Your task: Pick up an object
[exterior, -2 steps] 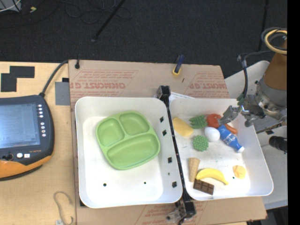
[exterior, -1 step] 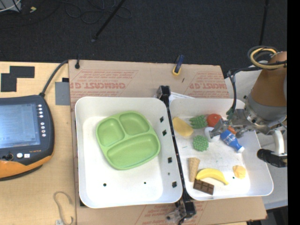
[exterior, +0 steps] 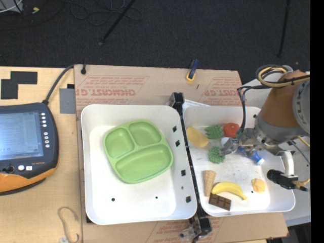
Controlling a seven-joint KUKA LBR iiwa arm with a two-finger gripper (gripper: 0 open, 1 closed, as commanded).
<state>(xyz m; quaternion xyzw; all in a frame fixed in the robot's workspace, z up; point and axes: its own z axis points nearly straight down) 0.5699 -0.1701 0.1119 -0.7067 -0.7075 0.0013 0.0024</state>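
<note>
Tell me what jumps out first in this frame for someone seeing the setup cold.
The big green divided plate lying alone in the left bin draws the eye first. Next comes the right bin, scattered with toy food such as a banana and a red tomato, with the gripper low beside a green broccoli piece.

The arm (exterior: 283,110), grey with an orange band above the wrist, is seen reaching in from the right, bent downward. The gripper (exterior: 232,147) is carried low at its left end, ahead of the wrist; its finger state cannot be made out.
</note>
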